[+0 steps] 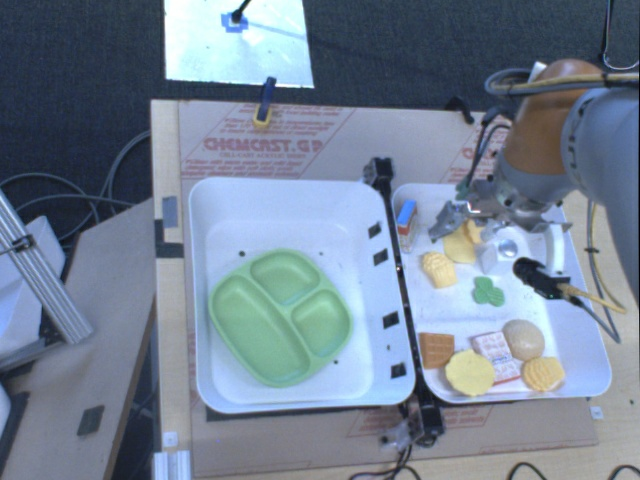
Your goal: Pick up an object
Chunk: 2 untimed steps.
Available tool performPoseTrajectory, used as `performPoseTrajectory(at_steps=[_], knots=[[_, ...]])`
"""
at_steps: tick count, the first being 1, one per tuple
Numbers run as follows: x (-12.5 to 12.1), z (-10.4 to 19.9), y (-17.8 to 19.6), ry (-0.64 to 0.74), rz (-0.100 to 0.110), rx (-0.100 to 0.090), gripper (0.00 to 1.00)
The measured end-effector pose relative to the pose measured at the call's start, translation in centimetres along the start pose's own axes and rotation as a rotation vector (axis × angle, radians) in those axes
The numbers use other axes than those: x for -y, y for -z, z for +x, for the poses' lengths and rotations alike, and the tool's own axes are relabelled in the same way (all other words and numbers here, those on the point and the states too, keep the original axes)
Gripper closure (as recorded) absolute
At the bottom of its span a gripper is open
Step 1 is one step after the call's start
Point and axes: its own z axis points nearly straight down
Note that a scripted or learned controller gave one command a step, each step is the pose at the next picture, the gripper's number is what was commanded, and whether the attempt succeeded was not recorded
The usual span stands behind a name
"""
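Hovering claw (462, 220) | over right bin (585, 368); above yellow piece (460, 247) | grip state: cannot tell

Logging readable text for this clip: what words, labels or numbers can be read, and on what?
"CHEMCAST GP", red print, upside down in this view, on the brown sheet under the bins; repeated smaller prints beside it are too blurred to read.
Red and white packet in the right bin: markings too small to read.
Blue and orange box: no legible text.
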Motion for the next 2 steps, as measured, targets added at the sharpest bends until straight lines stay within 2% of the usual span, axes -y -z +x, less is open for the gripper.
performPoseTrajectory(at_steps=[1, 2], knots=[[0.0, 0.1, -5.2, -0.001, -0.001, 0.0, 0.0], [-0.2, 0.0, -3.8, -0.001, -0.008, 0.001, 1.0]])
